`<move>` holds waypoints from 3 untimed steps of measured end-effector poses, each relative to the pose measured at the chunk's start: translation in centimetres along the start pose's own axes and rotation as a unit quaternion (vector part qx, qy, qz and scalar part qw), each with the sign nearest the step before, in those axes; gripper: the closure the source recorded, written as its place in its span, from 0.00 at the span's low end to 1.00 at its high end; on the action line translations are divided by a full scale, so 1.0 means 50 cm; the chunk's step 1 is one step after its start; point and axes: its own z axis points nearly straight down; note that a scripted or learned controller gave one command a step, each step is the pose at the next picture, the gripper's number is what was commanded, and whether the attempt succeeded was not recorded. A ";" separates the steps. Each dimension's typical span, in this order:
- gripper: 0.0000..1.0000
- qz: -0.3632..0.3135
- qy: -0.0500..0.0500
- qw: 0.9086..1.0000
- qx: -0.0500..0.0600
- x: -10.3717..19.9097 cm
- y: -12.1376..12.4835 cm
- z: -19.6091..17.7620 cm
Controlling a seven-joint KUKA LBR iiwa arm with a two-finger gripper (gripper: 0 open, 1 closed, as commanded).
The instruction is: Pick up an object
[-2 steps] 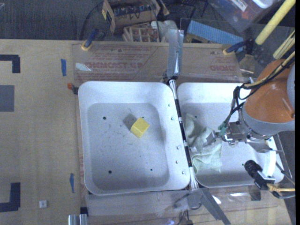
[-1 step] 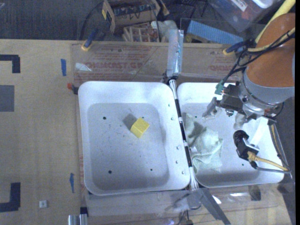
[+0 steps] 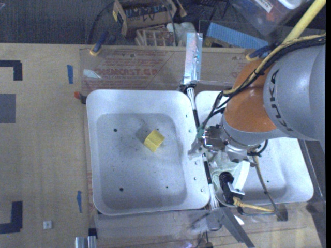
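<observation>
A small yellow block (image 3: 153, 140) lies tilted on the floor of the left bin (image 3: 103, 112), a little above its centre. My gripper (image 3: 216, 158) hangs below the orange-banded wrist, over the left edge of the right bin (image 3: 289, 185), close to the rims where the two bins meet. The wrist body hides most of it from above. The yellow block sits well to the gripper's left, apart from it.
The raised rims between the two bins (image 3: 199, 154) run right beside the gripper. A metal bracket (image 3: 193, 56) stands at the back between the bins. Cardboard and clutter (image 3: 145, 14) lie beyond the bench's far edge.
</observation>
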 end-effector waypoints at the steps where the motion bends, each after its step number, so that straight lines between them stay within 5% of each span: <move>1: 0.00 -0.065 -0.004 0.998 -0.009 0.053 -0.006 0.105; 2: 0.00 0.223 -0.008 0.975 -0.023 0.073 0.033 0.130; 3: 0.00 0.246 0.000 0.969 0.001 0.114 -0.031 -0.001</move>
